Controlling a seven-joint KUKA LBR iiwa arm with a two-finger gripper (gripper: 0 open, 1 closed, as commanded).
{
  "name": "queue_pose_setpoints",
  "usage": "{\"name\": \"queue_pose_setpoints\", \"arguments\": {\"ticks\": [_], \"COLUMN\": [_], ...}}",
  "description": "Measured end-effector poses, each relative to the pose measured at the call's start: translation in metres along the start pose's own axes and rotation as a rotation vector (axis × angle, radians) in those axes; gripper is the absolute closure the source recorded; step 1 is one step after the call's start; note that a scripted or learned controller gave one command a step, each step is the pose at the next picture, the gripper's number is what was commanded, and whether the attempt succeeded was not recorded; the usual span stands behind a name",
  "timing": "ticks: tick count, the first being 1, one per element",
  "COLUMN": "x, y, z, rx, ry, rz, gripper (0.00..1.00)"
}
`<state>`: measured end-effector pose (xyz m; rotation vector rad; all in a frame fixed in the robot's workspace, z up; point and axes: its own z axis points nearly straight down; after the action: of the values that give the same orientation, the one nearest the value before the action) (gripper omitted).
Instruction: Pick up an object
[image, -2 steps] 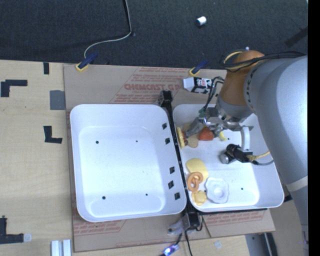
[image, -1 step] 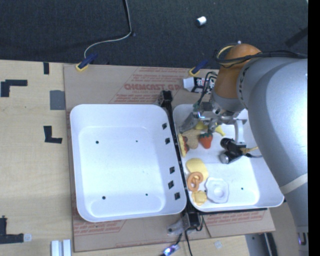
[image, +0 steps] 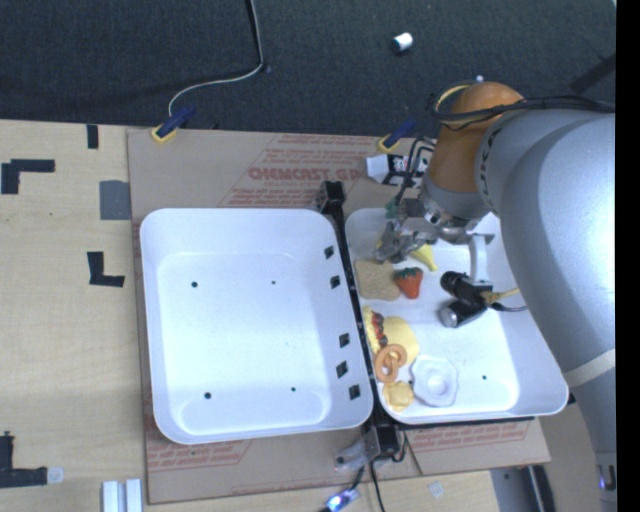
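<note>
Tan slice (image: 375, 281), red toy (image: 409, 284), banana (image: 427, 260) around claw (image: 397, 248)

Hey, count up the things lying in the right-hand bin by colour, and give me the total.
Yellow pieces: 3
Tan slice: 1
Red piece with green top: 1
Orange ring: 1
White round piece: 1
Total: 7

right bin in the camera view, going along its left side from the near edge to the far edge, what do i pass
small yellow piece → orange ring → yellow toy → tan slice → gripper
</note>
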<state>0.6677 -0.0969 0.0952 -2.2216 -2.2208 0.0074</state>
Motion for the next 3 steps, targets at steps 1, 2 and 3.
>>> {"name": "queue_pose_setpoints", "arguments": {"ticks": [1, 2, 3], "x": [0.019, 0.115, 0.139], "y": [-0.059, -0.125, -0.077], "z": [-0.152, -0.112, -0.284], "rx": [-0.011, 0.006, -0.023], "ry": [0.004, 0.006, 0.005], "rz": [-0.003, -0.009, -0.007], "gripper": [1.0, 1.0, 1.0]}}
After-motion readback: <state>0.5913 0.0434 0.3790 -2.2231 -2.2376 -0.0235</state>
